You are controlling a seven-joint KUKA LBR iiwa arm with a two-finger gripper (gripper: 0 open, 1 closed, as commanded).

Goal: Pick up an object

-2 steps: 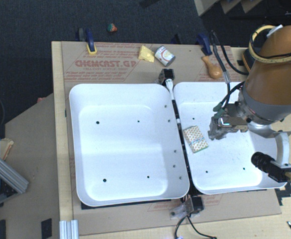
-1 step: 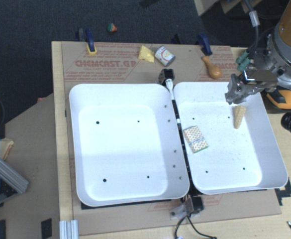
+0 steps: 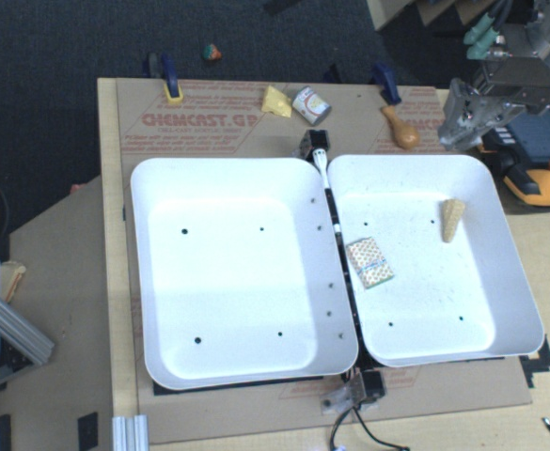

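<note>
Camera view, my gripper (image 3: 463, 120): I hang at the upper right, off the bench's far right corner and outside both bins. I cannot tell how my fingers stand (they blur into the metal housing), and nothing shows between them.

Camera view, right bin (image 3: 500, 332): it carries two objects. A small patterned packet (image 3: 369, 262) lies flat near the bin's left wall, roughly mid-depth. A tan cone-shaped piece (image 3: 452, 219) lies toward the far right part of the floor, its narrow end pointing toward the near side. The two are well apart.

Camera view, left bin (image 3: 148, 252): its white floor shows a few dark dots.

Camera view, bench board (image 3: 115, 205): beyond the bins lie a yellow wedge (image 3: 275, 102), a small white box (image 3: 311, 105) just beside it, and a tan pear-shaped thing (image 3: 401, 128) near the right bin's far rim (closest of all to me). Blue clamps (image 3: 170, 73) grip the far edge.

Camera view, floor: a small coloured ball (image 3: 212, 53) rests on the dark carpet behind the bench.
</note>
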